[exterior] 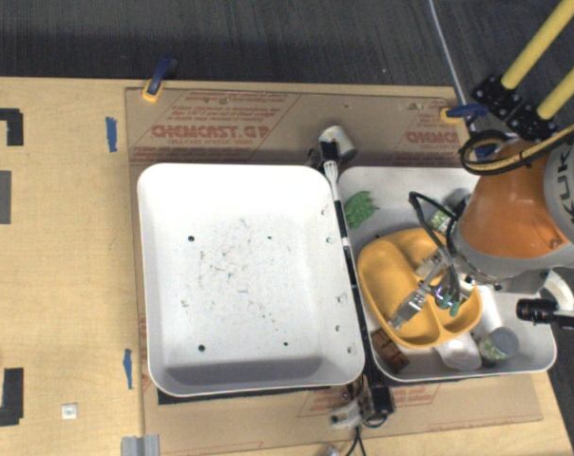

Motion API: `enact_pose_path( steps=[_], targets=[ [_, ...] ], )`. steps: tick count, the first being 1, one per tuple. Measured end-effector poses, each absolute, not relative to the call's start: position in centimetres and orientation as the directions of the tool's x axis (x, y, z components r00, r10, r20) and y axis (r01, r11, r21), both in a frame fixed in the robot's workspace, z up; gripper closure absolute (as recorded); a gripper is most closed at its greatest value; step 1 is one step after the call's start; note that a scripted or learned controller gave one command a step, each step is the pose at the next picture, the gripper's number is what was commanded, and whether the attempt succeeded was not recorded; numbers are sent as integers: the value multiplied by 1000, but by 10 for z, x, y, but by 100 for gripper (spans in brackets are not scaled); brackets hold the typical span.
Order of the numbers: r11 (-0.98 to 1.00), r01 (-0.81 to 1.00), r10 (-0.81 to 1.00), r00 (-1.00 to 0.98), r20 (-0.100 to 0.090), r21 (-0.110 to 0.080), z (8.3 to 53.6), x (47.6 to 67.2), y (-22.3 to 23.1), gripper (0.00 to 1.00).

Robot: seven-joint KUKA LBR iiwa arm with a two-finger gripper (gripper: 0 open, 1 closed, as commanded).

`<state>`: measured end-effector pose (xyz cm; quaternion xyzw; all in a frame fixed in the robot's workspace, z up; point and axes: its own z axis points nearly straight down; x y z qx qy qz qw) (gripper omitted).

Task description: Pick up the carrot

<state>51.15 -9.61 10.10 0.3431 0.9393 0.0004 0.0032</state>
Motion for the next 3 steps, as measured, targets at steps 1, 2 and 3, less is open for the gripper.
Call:
enact_pose_path(
  steps=[1, 2, 3],
  targets=[
    [765, 645, 645, -765, -6, 3, 101, 511, -96, 0],
    [765, 645, 645, -765, -6, 3, 101, 511, -96, 0],
    [533, 846, 846, -533, -3, 3, 94, 549, -96, 0]
  ],
)
